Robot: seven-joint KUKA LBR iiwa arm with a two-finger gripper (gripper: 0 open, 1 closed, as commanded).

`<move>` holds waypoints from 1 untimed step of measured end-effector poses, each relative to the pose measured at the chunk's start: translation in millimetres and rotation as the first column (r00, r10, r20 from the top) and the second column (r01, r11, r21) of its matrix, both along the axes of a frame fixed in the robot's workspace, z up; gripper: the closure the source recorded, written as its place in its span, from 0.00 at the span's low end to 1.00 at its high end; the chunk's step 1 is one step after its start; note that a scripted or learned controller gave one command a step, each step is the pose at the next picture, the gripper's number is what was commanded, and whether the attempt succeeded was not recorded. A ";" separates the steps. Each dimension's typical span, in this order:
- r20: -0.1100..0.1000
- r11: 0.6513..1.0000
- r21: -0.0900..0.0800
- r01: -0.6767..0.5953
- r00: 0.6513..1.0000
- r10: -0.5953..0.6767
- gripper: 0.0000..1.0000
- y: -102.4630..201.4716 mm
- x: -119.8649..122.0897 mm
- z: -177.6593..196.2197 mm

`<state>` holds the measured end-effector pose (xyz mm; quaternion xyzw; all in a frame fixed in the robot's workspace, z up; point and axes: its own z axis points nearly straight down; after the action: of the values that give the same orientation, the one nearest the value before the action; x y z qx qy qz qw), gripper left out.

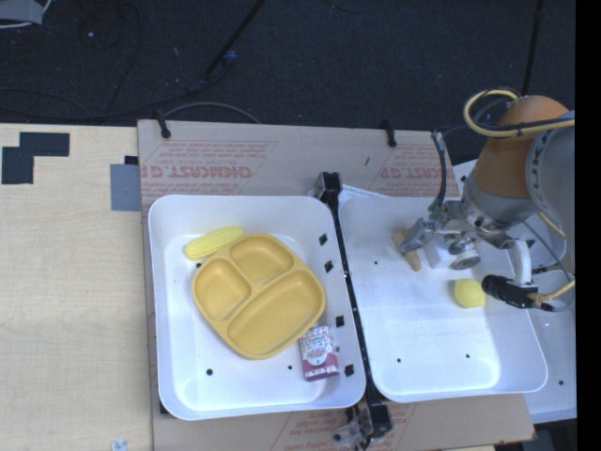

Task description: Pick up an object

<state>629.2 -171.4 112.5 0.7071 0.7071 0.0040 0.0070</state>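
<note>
Bins sit side by side on a sheet of printed cardboard (235, 163), with a pale wood-coloured bench top (66, 299) to the left. The grey arm (554, 181) comes in from the right edge, its orange band (516, 148) above the wrist, and reaches over the upper half of the right bin (441, 369).

The gripper (418, 242) is low over that bin's floor, near its back wall and left of the bin's middle. How far open it is I cannot tell from this slant. A small tan piece (411, 252) shows right at its tip (it may be gripped or only lying beneath, and the view does not settle which).

A small yellow ball (469, 293) lies on the same bin's floor, just beside the wrist, to the right of the gripper and nearer the camera. It is apart from the tan piece.

The left bin (174, 365) holds three things. A yellow divided tray (258, 294) with three compartments lies flat in the middle, turned at an angle to the walls. A yellow corn cob (214, 241) rests against the tray's upper left edge. A small red-and-white packet (319, 352) lies at the tray's lower right corner, close to the wall that the two bins share.
</note>
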 end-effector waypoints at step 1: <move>0.004 1.000 -0.001 -0.002 1.000 0.002 0.00 -0.4 2.9 -3.9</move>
<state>632.1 -171.8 108.6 0.7065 0.7076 0.0051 0.0090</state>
